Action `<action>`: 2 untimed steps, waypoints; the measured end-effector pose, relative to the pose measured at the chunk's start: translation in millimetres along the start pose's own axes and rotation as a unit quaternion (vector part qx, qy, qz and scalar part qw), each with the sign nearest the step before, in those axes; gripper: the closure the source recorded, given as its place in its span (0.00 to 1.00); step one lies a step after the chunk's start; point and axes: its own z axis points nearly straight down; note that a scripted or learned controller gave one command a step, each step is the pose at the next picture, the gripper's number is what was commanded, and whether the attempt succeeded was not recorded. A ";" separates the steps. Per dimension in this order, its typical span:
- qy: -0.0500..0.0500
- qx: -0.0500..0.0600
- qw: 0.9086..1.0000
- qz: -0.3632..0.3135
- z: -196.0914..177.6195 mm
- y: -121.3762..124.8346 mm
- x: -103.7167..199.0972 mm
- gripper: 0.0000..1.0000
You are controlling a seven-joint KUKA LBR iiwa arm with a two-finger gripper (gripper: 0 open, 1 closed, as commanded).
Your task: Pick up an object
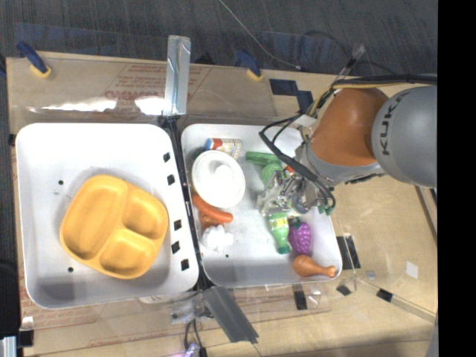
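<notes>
Nearest the camera, along the front wall of the right bin point(245, 277), lies a brown drumstick point(312, 266), and just behind it a bunch of purple grapes point(300, 238) beside a green bottle-shaped toy point(280, 233). Those are the things I judge to be within reach for a pick. My hand point(291, 193) hangs low just behind them, over the right half of that bin, among a clutter of wires and metal; whether its fingers are apart or together I cannot tell, and I see nothing gripped between them. So I take this as the approach or the grasp attempt, not the lift. The next move calls for settling squarely on one item, probably the green toy or the grapes, without nudging its neighbours. Further left sit a red sausage point(214, 214), a white crumpled lump point(216, 238) and a white bowl point(219, 177). My arm point(372, 129) reaches in from the right, its orange band above the wrist. The left bin point(37, 155) holds a yellow divided tray point(113, 224).
</notes>
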 end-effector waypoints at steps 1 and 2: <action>-0.002 0.002 0.997 0.074 -95.3 -5.3 -15.1 1.00; 0.003 0.001 0.970 0.242 -64.0 -7.2 29.9 1.00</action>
